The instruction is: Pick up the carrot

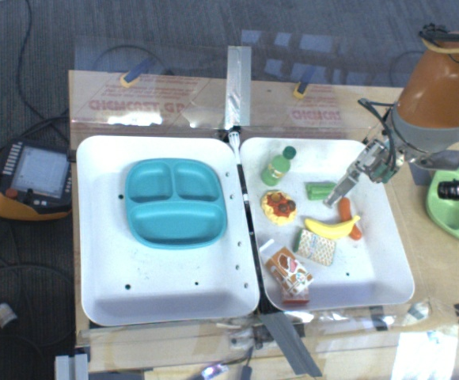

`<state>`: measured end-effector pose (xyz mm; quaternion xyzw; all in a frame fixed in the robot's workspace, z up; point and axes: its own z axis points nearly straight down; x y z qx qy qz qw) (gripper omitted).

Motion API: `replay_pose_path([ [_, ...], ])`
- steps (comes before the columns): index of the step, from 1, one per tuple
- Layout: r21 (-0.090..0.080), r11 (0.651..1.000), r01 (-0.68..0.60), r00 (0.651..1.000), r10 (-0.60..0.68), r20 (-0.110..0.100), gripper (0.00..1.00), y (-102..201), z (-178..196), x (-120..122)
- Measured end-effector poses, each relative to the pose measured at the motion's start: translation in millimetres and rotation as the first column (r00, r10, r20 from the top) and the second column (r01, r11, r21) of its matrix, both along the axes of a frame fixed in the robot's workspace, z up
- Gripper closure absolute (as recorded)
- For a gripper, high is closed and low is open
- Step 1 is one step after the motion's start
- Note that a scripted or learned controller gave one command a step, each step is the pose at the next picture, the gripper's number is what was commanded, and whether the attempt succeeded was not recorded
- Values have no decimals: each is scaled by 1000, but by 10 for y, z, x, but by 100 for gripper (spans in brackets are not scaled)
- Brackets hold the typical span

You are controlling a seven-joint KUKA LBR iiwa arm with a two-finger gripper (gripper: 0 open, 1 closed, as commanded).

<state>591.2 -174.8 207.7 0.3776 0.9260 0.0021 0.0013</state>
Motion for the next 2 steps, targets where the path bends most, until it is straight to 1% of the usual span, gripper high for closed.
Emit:
replay_pose_path([
  [1,-3,967,-255,967,255,-3,0,354,-460,215],
  [2,-4,991,-132,991,132,0,0,-107,398,617],
])
